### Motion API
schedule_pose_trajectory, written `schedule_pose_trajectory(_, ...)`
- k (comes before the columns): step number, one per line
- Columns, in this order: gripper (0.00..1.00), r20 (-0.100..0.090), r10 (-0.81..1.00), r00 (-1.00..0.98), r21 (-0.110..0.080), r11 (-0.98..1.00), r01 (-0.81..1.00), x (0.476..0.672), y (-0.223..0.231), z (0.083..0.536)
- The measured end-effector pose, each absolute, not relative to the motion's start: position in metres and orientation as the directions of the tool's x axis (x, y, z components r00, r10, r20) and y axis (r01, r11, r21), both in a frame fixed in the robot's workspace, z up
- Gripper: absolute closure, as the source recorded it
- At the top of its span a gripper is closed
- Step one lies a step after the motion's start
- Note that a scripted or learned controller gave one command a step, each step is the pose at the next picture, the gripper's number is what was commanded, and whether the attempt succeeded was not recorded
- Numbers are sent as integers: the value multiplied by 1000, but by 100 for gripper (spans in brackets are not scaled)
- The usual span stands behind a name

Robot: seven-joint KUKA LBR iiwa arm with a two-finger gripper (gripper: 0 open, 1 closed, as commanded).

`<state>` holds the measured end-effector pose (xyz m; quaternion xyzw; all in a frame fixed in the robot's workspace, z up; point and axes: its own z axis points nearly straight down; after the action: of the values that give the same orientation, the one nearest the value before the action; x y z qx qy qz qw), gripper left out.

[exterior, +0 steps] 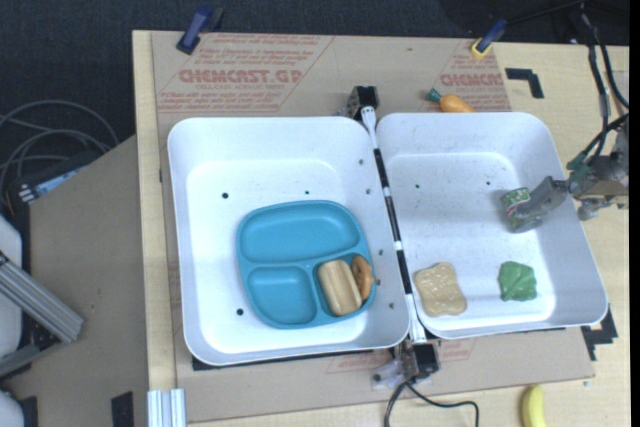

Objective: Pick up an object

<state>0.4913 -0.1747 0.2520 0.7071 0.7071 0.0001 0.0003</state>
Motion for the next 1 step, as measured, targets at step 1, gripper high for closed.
schedule_pose_trajectory(1, 0, 1, 1000, 1, -3, -1, 1000, 526, -220, 178)
